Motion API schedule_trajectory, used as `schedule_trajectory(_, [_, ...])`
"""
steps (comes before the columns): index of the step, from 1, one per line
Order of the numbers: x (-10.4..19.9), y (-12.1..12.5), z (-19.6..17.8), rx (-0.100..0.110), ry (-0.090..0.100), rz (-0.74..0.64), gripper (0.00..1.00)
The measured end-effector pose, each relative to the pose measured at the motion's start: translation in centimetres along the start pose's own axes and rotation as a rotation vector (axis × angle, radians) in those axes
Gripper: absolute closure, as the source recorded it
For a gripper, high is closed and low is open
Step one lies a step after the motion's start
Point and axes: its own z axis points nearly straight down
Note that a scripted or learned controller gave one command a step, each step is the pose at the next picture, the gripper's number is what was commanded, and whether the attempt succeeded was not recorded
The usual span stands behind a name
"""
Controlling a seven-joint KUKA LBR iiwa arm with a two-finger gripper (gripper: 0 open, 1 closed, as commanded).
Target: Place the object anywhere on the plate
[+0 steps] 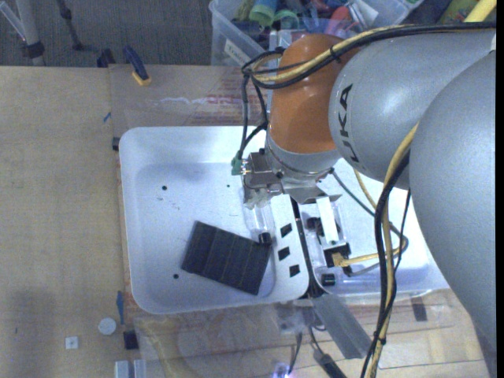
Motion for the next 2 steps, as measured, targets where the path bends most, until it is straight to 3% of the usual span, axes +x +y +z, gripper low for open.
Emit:
schedule_trajectory(1, [0.0,0.0,0.0,0.0,0.0,0.0,0.0])
schedule_trajectory(2, [-0.02,0.05,-0.94,-0.001,-0.001,0.001,1.0])
